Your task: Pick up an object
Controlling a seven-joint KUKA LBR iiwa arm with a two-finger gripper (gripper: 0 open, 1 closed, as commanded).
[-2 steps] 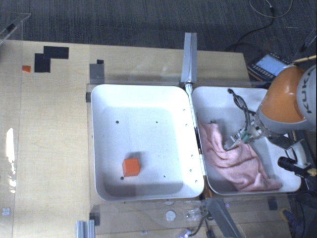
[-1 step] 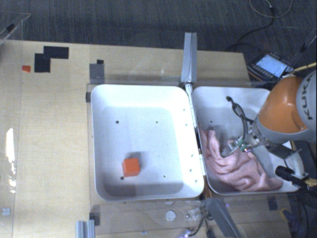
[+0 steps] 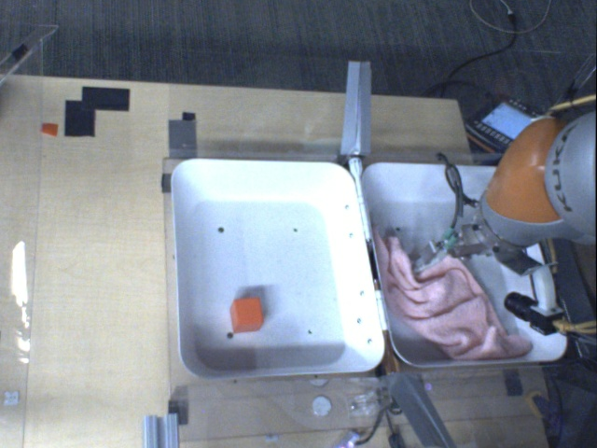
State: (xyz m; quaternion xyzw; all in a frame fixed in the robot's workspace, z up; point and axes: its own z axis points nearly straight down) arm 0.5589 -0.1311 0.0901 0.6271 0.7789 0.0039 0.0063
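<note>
Right white bin (image 3: 410, 194): hand (image 3: 437, 253) low over pink cloth (image 3: 448, 311), perhaps touching; grip state unclear.

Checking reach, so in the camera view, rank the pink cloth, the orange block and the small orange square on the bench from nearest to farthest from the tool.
1. Pink cloth, right bin, beside the tool.
2. Orange block, left bin, near its front.
3. Small orange square, far left on the bench.

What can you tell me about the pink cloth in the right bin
The pink cloth looks like soft terry fabric, crumpled into loose folds rather than spread flat. It lies on the floor of the right bin, filling much of its near half, with one edge bunched up against the wall that borders the left bin. The hand sits at its upper edge, seemingly touching it.
</note>
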